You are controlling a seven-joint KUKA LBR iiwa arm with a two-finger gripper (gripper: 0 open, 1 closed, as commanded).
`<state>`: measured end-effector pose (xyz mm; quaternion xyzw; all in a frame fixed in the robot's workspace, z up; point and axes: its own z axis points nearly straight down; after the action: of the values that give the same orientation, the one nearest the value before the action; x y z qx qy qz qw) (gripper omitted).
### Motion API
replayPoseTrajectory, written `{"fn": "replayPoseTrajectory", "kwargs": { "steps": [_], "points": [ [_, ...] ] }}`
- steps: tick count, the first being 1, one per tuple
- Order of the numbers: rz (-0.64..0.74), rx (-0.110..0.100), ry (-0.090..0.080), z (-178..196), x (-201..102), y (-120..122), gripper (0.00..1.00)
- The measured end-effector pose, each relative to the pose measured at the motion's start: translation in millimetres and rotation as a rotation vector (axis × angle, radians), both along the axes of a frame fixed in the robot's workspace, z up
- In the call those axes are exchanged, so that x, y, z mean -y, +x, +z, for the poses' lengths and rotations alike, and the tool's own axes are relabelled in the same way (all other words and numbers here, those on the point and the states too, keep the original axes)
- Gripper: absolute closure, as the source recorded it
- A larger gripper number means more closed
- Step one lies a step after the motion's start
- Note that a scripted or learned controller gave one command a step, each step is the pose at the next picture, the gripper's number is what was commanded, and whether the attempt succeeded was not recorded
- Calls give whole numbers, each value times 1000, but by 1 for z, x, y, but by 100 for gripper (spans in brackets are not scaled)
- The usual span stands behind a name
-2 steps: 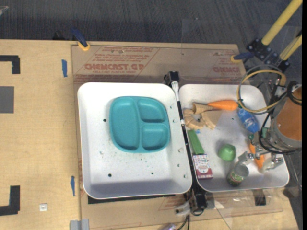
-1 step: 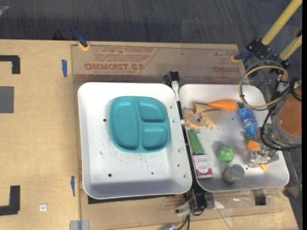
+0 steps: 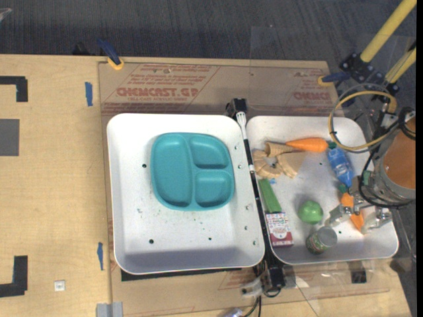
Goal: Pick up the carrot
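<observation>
Status: the carrot [image 3: 308, 144] lies untouched in the right bin [image 3: 380, 246], near its far wall, tip pointing left and resting against the wooden toy pieces [image 3: 274, 162]. Pickup not yet begun, as far as you can judge here.

The gripper [image 3: 353, 213] sits low at the right bin's near-right side, well apart from the carrot. You cannot tell how it is set; orange and grey parts crowd around it and blur together. Nothing is visibly held.

Neighbours in the right bin: a blue bottle [image 3: 340, 166] just right of the carrot's thick end, a green ball [image 3: 310, 211], a small can [image 3: 321, 239], a green stick [image 3: 268, 195] and a red-labelled box [image 3: 279, 229] along the left wall. The left bin [image 3: 129, 243] holds a teal divided plate [image 3: 193, 171].

In the way: the blue bottle lies between gripper and carrot, so you should expect a crowded approach from the right. The wooden pieces touching the tip may shift on contact.
</observation>
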<state>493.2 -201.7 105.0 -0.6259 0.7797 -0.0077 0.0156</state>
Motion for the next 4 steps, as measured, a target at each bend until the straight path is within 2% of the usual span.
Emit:
{"fn": "replayPoseTrajectory", "kwargs": {
  "steps": [1, 2, 3, 4],
  "points": [
    [-455, -25, -2, -15, -20, -5, 0],
    [-452, -10, 8, -2, -25, 1, 100],
    [-329, -27, 4, 51, -95, 12, 100],
    [-241, -19, -3, 318, -43, 18, 100]
  ]
}}
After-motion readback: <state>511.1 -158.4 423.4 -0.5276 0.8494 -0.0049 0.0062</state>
